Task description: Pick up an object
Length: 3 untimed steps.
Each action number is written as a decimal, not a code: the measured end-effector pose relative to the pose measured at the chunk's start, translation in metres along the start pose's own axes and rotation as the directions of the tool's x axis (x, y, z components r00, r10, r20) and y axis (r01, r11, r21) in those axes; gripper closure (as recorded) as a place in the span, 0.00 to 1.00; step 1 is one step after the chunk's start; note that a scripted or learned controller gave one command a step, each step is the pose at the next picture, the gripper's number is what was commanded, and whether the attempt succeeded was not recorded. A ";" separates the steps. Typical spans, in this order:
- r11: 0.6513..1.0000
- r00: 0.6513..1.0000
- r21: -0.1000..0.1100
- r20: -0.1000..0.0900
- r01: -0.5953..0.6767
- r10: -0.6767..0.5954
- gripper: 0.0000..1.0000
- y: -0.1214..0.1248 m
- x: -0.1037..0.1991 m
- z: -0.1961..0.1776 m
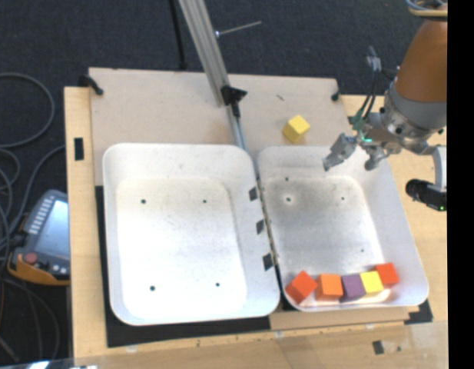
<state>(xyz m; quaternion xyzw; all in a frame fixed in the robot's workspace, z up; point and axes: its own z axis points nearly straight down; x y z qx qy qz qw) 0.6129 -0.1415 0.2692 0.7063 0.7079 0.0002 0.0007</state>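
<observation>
A: Hovering over the far right corner of the right bin (390, 229), the gripper (353, 154) has its two fingers spread, nothing between them.

B: Where are the pickable things?

A: Five blocks in a row against the near wall of that bin: red-orange block (302, 285), orange block (330, 284), purple block (352, 285), yellow block (372, 282), red block (387, 274). They sit side by side, touching or nearly so. A yellow cube (296, 127) lies outside the bins on the board (160, 106), beyond the far rim.

B: Direction from the gripper?

A: The row lies toward the camera from the gripper, well apart, across the whole bin. Its long axis runs left-right along the near wall. The yellow cube is nearer, to the gripper's left in view, but out of the bin.

B: Judgement?

A: Probably a long reach to the near wall; tight packing and the wall look likely to spoil a grasp. The left bin (114, 206) holds no blocks.
</observation>
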 end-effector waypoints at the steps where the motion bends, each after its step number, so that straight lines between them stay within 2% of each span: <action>1: 1.000 1.000 0.006 0.000 -0.004 0.004 0.00 -0.061 0.003 0.029; 2: 1.000 1.000 -0.011 0.000 0.004 -0.004 0.00 -0.105 0.083 -0.131; 3: 1.000 1.000 -0.002 -0.002 0.008 -0.008 0.00 -0.100 0.160 -0.143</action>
